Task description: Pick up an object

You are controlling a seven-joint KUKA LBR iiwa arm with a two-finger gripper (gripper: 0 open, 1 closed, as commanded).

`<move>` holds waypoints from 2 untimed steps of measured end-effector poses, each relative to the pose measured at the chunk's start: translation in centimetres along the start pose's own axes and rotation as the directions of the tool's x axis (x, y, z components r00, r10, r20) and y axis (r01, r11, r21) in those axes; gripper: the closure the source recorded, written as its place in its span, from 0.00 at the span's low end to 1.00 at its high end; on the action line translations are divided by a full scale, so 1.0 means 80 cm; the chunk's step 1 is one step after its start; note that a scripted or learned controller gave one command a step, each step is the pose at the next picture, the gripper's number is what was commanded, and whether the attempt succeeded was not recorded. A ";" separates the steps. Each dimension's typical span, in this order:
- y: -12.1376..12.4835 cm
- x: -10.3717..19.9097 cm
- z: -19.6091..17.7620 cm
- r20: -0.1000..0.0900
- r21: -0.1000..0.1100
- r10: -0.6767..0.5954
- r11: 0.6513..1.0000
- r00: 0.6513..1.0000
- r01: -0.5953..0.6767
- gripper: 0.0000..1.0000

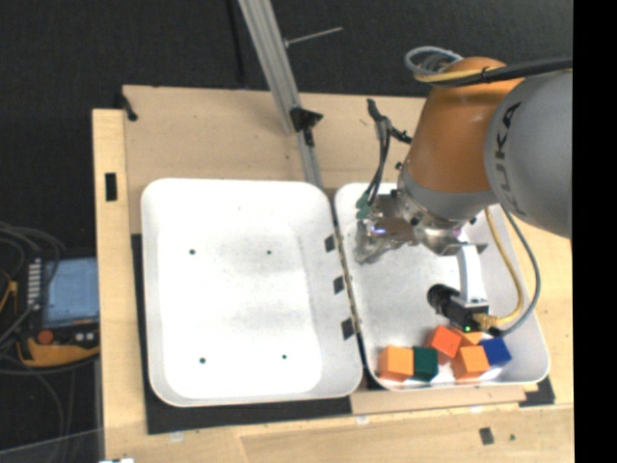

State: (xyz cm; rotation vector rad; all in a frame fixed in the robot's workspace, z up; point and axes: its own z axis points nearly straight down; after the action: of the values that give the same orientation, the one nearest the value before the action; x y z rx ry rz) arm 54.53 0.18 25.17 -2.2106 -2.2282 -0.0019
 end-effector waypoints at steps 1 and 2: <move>-0.032 0.058 0.001 0.001 0.000 0.001 1.000 1.000 -0.001 1.00; -0.054 0.119 0.024 0.002 0.001 0.002 1.000 1.000 -0.002 1.00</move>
State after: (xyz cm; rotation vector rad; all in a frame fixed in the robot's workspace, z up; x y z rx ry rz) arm 50.12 9.71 23.26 -2.2132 -2.2269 0.0018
